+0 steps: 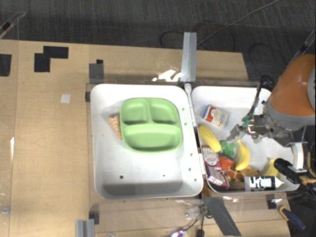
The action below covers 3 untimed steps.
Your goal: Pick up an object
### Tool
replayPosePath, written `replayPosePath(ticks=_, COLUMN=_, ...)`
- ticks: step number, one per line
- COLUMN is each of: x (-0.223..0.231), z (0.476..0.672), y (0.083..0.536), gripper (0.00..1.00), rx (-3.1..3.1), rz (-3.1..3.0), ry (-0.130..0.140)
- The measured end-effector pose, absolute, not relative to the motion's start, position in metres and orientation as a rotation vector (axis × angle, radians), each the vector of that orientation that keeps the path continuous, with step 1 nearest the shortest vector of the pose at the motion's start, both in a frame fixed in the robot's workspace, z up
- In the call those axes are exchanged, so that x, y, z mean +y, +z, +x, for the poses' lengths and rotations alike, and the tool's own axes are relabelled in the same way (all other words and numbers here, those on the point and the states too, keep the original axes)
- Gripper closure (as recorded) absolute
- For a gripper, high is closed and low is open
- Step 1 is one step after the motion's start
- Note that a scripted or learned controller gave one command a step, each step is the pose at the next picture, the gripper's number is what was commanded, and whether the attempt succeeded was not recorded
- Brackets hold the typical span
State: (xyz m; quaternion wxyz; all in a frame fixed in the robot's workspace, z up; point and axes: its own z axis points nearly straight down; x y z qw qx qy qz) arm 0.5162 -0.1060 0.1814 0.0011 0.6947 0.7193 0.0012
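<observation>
- Two white bins sit side by side on the tabletop (44, 147), and I'm working the right bin (232, 94), where all the loose pickable things are.
- The left bin (103, 147) carries a green divided tray (149, 124) with a tan, grainy item (115, 126) tucked against its left edge; I judge that one awkward to reach, half hidden as it is.
- My arm (296, 93) reaches in from the right, orange band up top, and the gripper (248, 127) hangs over the middle of the right bin.
- Gripper state: I cannot tell from this angle how wide it stands, and I see nothing clearly caught in it.
- Candidates below: a banana (242, 155) just beside and under the gripper, a corn cob (210, 138) to its left, and a small carton (215, 116) lying alone near the far wall.
- A jumble of red and green pieces (226, 157) crowds the front, touching the banana, with a dark bottle (261, 182) along the front rim.
- My call: the banana is the nearest target, but its neighbours press close, so a snag is the risk. The carton, standing apart, looks the cleaner grab.
</observation>
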Motion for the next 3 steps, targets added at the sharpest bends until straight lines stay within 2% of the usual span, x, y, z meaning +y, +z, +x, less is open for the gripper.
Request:
replayPosePath(ticks=1, x=-0.121, z=0.523, y=0.093, gripper=0.0, rx=2.231, rz=2.21, ry=0.003)
replayPosePath(ticks=2, x=-0.119, z=0.525, y=0.103, gripper=1.0, rx=2.232, rz=2.211, ry=0.008)
replayPosePath(ticks=3, x=-0.069, z=0.579, y=0.183, gripper=1.0, rx=2.062, rz=2.369, ry=0.0)
